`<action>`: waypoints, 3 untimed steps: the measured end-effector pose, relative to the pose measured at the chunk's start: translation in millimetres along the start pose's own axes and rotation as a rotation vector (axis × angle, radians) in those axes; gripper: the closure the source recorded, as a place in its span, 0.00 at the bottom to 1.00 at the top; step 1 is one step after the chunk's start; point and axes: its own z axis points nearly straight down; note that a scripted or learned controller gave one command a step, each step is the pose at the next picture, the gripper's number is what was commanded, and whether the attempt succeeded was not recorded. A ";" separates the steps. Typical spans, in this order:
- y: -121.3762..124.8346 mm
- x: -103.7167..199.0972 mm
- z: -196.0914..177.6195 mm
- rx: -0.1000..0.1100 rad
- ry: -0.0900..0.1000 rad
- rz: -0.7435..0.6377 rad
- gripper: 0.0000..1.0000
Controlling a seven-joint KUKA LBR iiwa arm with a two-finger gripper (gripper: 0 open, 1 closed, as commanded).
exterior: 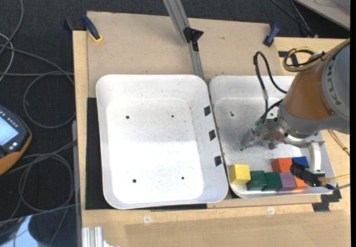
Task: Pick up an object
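Grey two-finger gripper point(250, 141) hovers over right white shallow bin point(222, 95), fingers apparently parted, nothing between them, though view is poor. Small yellow plastic cube point(241, 173) lies near, at 6 o'clock from jaws; dark green block point(257, 179) touching it at 4 o'clock.

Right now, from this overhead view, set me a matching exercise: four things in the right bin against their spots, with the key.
Things:
1. yellow block
2. dark green block
3. orange block
4. gripper

Places:
A. raised over the bin's bare middle, up-view of the blocks
B. leftmost of the cluster at the near edge
C. right beside the yellow block
D. farther right, with a blue block beside it

Pairs: 1-B, 2-C, 3-D, 4-A
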 end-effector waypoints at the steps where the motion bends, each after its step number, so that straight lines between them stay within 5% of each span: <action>1: 1.5 0.3 -12.7 -0.006 0.000 0.000 1.00; 3: -7.0 -9.5 -110.1 -0.012 -0.003 -0.001 1.00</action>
